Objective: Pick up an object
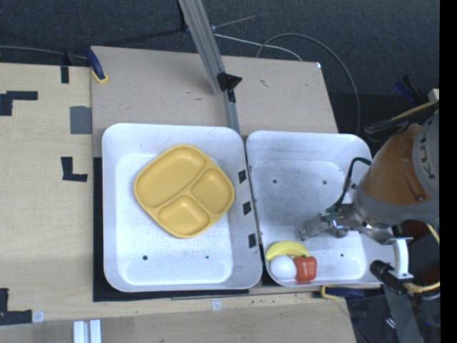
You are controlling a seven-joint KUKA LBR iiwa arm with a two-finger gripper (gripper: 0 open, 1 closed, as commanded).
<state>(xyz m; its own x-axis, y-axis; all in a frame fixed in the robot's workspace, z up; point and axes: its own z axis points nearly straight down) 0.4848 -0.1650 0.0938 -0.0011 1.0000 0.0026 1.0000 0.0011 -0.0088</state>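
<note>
Gripper (311, 229) is sitting low over the floor of the right bin (300, 148), w/ the grey fingers pointing toward the view's left. Can't tell how far apart they are; they're blurring into the scuffed bin floor at this res. Nothing is showing between them, and they're not touching any object as far as can be seen.

Just below the gripper, near the bin's front wall, three small objs are clustering: a yellow piece (286, 248) curving over a white ball (283, 267), and a red object (305, 269) pressing against the ball's right side. The cluster is lying close to the gripper tips but apart from them.

The arm (400, 174), grey w/ orange band, is coming in from the right over the bin's right rim.

No readable labels or writing anywhere.

The left bin (114, 213) is holding a yellow divided plate (184, 190), 3 compartments, lying flat toward the back-center, not touching the walls. Open floor is showing across the upper and middle right bin, and along the left bin's front.
</note>
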